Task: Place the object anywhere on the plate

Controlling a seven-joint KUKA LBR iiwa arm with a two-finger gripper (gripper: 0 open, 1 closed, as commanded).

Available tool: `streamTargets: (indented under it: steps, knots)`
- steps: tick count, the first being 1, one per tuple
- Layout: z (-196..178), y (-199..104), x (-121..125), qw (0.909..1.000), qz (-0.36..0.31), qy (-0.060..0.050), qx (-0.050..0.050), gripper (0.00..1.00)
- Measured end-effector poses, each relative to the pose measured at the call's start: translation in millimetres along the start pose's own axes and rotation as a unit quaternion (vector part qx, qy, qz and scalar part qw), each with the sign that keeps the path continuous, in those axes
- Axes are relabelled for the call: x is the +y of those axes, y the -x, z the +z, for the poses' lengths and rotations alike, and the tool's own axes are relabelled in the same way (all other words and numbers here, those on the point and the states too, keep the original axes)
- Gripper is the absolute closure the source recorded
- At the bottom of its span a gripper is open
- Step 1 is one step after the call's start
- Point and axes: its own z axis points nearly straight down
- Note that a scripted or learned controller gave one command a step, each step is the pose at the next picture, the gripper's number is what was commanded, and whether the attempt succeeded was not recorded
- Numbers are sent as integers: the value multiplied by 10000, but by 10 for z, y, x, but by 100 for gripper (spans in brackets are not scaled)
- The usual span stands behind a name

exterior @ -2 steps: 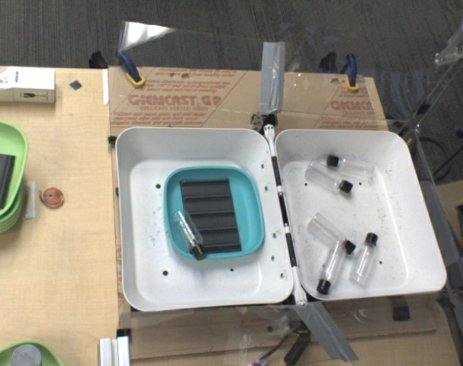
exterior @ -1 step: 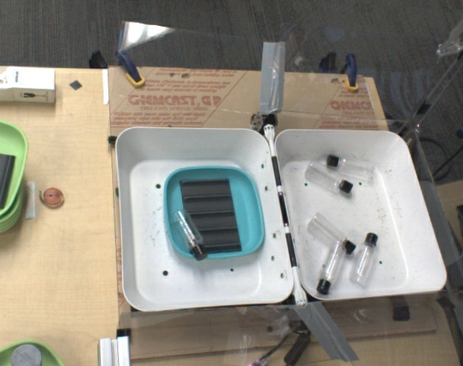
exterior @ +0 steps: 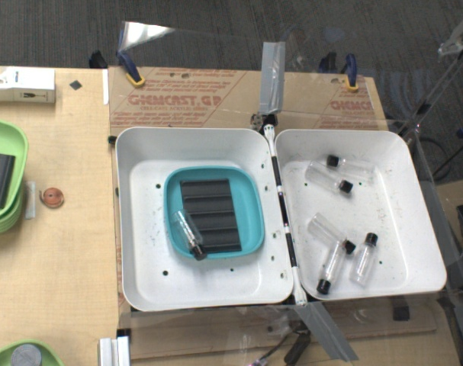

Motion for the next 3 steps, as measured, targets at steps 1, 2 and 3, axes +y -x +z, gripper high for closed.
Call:
streamTargets:
  steps: [1, 2, 3]
  knots:
    - [1, 2, 1, 10000, 3, -1, 0, 0]
    - [1, 3, 1, 10000, 5, -1, 0, 0]
    - [1, 4, 2, 10000, 6, 0, 0, 0]
